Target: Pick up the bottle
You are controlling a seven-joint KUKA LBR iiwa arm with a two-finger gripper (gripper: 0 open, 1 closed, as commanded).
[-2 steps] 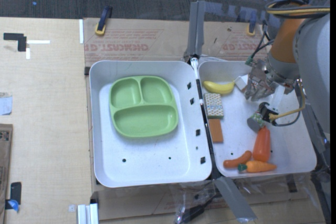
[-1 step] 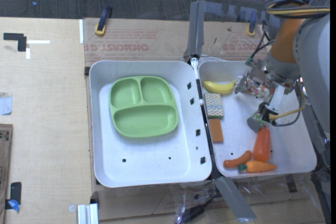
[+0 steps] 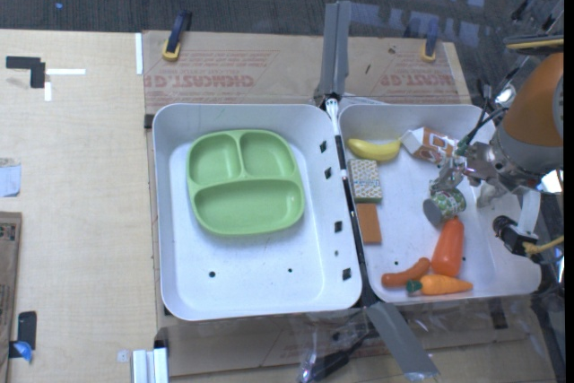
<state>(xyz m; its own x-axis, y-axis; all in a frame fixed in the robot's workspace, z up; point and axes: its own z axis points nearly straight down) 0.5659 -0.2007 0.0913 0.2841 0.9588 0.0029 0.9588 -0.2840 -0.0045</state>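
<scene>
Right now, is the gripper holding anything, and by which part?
Cannot be told. The gripper sits in the right bin, just above the orange bottle, near a grey-green object. The view does not show anything between its fingers.

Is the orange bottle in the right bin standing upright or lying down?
Lying down. The orange bottle rests on its side on the right bin floor, its long body showing, beside the carrots.
</scene>
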